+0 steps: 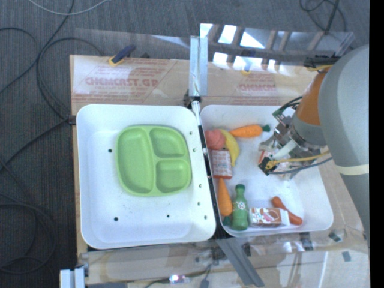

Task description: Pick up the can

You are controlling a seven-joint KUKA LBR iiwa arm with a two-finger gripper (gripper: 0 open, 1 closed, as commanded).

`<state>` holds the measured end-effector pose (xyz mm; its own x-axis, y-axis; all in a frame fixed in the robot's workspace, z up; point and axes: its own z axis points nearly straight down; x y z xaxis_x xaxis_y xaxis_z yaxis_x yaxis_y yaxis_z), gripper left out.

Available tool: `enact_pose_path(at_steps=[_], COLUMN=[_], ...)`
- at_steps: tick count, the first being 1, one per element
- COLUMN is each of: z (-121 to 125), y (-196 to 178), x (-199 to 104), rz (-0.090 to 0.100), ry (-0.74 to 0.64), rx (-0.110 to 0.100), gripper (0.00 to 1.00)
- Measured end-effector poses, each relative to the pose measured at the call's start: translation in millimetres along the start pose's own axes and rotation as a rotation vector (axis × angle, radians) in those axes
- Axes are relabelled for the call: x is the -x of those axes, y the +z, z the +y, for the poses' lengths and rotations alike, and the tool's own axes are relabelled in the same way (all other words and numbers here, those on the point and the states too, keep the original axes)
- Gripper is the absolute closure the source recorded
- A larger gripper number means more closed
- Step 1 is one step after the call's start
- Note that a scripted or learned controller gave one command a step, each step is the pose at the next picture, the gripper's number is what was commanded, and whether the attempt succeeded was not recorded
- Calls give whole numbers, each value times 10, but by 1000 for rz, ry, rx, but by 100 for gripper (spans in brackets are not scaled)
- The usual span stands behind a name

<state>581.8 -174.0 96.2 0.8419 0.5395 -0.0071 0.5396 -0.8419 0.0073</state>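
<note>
— Gripper hanging low over the right bin, right of the can. Can't tell the finger state, too murky.

— Can lying along that bin's left wall, sitting between peach, banana and a carrot. Green plate resting in the left bin.

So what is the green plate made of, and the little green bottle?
The green plate looks like matte molded plastic: one even lime color, soft rounded dividers, no shine. The green bottle seems glossy plastic, maybe a toy; it shows small highlights, but it is too small to be sure.
</note>
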Motion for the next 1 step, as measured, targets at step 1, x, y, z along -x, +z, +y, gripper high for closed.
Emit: enact_pose_path(at_steps=[1], z=[-419], y=[-871], x=[-896], rz=[3], ry=[-139], rx=[-9], gripper=[100])
